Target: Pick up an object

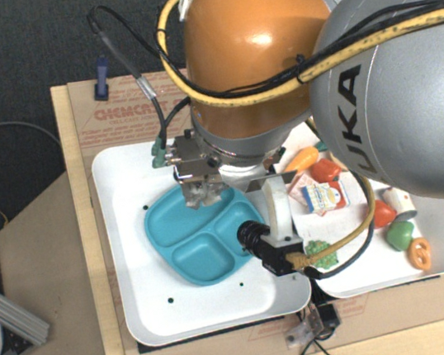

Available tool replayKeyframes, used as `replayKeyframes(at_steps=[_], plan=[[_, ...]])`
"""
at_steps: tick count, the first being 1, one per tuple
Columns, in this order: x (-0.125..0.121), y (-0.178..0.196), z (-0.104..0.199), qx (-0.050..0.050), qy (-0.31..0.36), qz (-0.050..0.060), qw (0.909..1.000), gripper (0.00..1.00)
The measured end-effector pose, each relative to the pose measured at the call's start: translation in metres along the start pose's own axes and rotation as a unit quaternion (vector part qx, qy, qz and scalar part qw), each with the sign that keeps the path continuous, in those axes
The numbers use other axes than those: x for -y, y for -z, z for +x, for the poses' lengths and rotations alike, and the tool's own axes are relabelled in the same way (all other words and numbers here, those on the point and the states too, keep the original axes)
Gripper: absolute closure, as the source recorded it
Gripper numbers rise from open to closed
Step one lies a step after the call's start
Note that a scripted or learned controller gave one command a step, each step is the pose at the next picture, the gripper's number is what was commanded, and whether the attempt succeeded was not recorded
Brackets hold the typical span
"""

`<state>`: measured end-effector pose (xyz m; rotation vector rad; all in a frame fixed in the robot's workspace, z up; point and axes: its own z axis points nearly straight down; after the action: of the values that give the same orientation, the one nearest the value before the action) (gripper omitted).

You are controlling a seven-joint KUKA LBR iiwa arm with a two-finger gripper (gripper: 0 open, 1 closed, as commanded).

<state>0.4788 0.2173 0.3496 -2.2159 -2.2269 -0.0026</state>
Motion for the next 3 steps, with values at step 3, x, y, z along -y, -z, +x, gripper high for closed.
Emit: replayKeyframes(at_steps=[3], plan=[[-0.001,0.127,0.009,-0.001,0.001,-0.002,1.0000,1.00]])
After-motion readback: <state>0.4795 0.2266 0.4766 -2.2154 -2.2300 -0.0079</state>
